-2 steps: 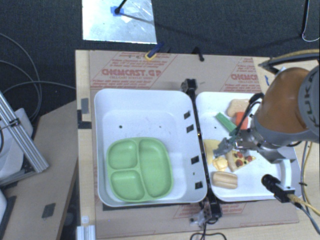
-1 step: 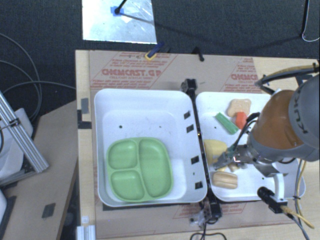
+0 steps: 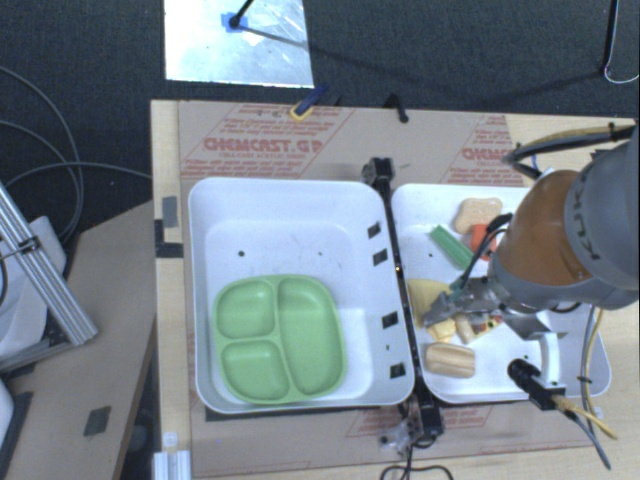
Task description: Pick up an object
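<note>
Gripper [image 3: 452,311] low in right bin [image 3: 575,383], fingers' state unclear, yellow wedge [image 3: 424,292] seemingly touching them

The grey KUKA arm [image 3: 600,218] reaches in from the right side of the camera view, its bulky upper links crossing the right edge. Below the grey housing sits the orange band [image 3: 545,233], a broad rounded segment angled down and to the left toward the wrist. From there the wrist narrows into the gripper [image 3: 455,313], which points left and slightly downward, low over the right-hand bin. The metal finger assembly is tilted rather than vertical. Whether its tips stand apart or together is too blurred to tell.
</note>
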`<state>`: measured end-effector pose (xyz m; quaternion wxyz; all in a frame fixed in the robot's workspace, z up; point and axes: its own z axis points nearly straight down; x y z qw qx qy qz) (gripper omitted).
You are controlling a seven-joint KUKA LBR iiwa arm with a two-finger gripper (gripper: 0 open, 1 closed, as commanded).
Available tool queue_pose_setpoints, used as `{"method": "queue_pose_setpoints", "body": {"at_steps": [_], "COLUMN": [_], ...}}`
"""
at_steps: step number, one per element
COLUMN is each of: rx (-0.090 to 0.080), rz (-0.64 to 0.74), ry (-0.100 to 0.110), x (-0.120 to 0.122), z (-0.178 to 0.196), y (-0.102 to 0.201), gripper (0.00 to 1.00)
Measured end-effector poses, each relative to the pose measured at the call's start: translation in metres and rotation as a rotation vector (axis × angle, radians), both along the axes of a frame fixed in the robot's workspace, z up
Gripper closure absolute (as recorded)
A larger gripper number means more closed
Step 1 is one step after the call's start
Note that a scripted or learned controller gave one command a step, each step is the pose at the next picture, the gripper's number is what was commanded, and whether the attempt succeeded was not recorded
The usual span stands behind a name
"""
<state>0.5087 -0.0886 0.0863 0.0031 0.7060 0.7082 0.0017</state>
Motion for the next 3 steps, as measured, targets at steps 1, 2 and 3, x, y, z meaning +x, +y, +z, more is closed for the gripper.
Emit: {"method": "queue_pose_setpoints", "body": {"at_steps": [1, 2, 3], "rx": [-0.002, 0.002, 0.005], "rz": [-0.002, -0.003, 0.009], "ry": [-0.006, 0.007, 0.003], "x": [-0.01, -0.001, -0.011], "z": [0.001, 0.07, 0.099], "y": [0.004, 0.083, 0.173], "gripper": [0.0, 0.0, 0.0]}}
